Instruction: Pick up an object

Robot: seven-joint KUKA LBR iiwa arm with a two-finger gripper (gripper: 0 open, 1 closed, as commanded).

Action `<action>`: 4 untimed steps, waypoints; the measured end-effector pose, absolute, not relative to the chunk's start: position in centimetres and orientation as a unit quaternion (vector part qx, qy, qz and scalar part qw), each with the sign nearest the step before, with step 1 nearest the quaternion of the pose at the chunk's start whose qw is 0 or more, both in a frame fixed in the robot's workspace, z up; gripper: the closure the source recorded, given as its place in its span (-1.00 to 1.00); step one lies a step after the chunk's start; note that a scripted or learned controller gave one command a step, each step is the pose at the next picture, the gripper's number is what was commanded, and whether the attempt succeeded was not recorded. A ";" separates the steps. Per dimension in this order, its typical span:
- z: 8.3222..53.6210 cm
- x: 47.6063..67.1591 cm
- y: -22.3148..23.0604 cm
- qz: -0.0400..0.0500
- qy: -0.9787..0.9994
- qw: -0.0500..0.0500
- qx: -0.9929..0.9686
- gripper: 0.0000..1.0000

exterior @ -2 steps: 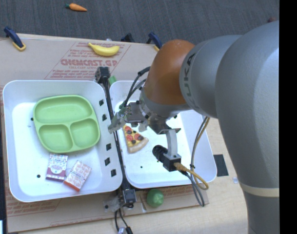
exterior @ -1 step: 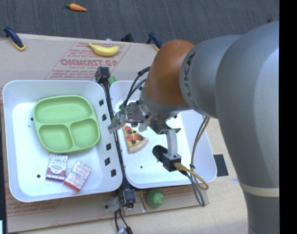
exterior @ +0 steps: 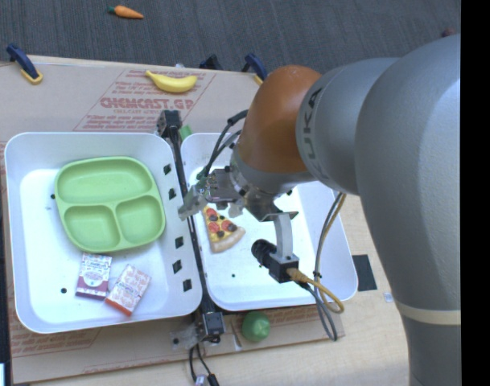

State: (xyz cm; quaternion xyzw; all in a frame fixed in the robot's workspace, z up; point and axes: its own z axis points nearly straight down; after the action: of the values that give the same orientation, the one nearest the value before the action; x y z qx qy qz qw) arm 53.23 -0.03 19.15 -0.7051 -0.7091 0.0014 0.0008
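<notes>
One pizza slice (exterior: 222, 230) lay flat in the right bin (exterior: 333, 284), near its left wall. Sat just below the pincer (exterior: 206, 195), close but not held. Could not tell the pincer's grip. Also a green tray (exterior: 108, 202) in the left bin (exterior: 27, 296).

A toy pizza slice (exterior: 223, 232), a tan plastic wedge topped red with dark and yellow dots, lies flat in the right white bin (exterior: 253, 296). It sits near that bin's left wall, about midway along it, with its crust edge toward the bin's near side and its narrow end pointing up toward the far side, partly covered there.
</notes>
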 end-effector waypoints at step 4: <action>19.1 53.2 0.0 0.001 -0.709 0.001 -0.705 -1.00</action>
State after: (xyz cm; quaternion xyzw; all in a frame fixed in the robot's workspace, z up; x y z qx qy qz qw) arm 53.23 -0.04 19.15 -0.7051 -0.7091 0.0014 0.0008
